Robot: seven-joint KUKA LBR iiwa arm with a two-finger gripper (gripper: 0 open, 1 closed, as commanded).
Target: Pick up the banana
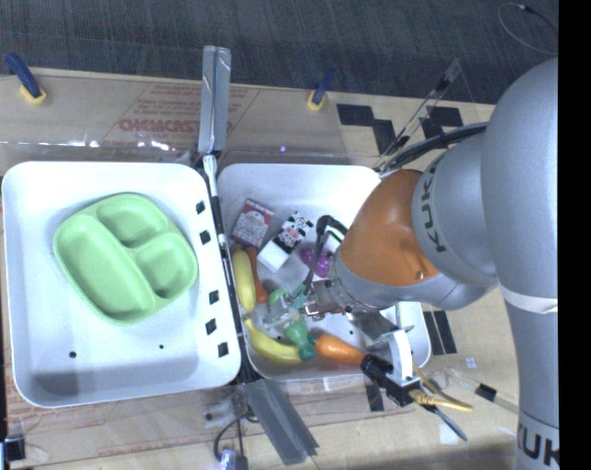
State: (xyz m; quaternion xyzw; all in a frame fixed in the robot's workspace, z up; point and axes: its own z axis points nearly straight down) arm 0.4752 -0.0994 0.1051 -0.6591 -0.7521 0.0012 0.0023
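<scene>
The robot's hand is down low in the right bin, in the middle of a pile of small things. Its tip gets lost among them, so I cannot tell if it is open, closed or holding something. The big grey arm with its orange band leans in from the right and hides much of that bin.

There are two yellow banana shapes right by the hand. One banana lies long and straight by the bin's left wall. A second banana curves along the front wall, just under the hand. An orange carrot lies next to it, and a green toy sits between them. Behind the hand are a pink box and a little white box.

The toys are packed close together, so I think the hand must come down carefully to get a banana alone.

The left bin holds a green plate with three parts. Both bins sit on the surface.
</scene>
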